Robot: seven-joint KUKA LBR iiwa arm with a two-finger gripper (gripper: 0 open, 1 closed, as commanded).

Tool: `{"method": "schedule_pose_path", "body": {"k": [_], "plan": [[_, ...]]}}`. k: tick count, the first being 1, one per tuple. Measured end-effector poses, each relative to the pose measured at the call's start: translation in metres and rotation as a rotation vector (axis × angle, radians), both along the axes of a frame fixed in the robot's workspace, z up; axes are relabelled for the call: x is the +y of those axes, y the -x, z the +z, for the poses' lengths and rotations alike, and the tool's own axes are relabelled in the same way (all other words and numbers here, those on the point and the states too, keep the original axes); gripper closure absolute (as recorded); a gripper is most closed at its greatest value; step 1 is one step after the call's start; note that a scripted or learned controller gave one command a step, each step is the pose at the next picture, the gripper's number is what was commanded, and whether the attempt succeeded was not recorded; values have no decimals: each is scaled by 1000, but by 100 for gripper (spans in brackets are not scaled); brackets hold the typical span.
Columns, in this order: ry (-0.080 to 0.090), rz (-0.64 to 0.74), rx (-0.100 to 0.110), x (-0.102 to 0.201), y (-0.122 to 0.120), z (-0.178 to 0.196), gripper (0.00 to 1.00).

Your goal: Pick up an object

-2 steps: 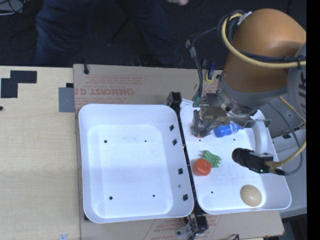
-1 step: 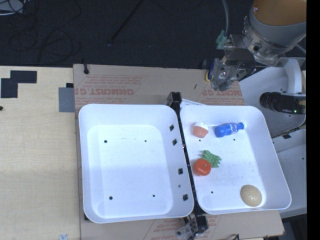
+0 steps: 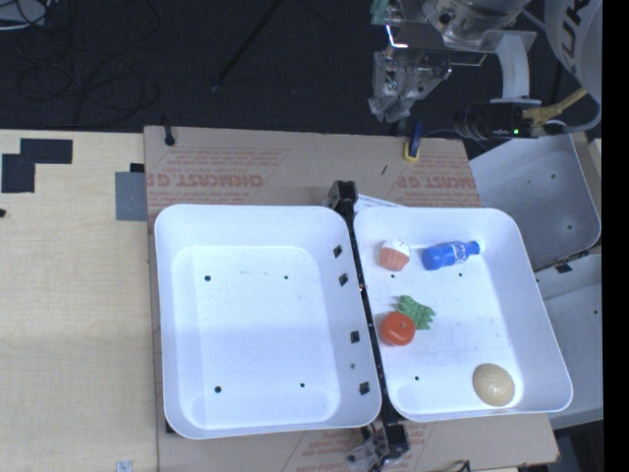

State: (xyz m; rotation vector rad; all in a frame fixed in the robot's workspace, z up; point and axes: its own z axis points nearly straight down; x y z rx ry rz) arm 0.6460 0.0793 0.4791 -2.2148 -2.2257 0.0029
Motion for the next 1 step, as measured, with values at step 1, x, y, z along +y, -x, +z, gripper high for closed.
{"method": "schedule_pose_path", "body": {"k": [1], "plan": [[1, -1, 2, -1, 2, 1, 0]]}}
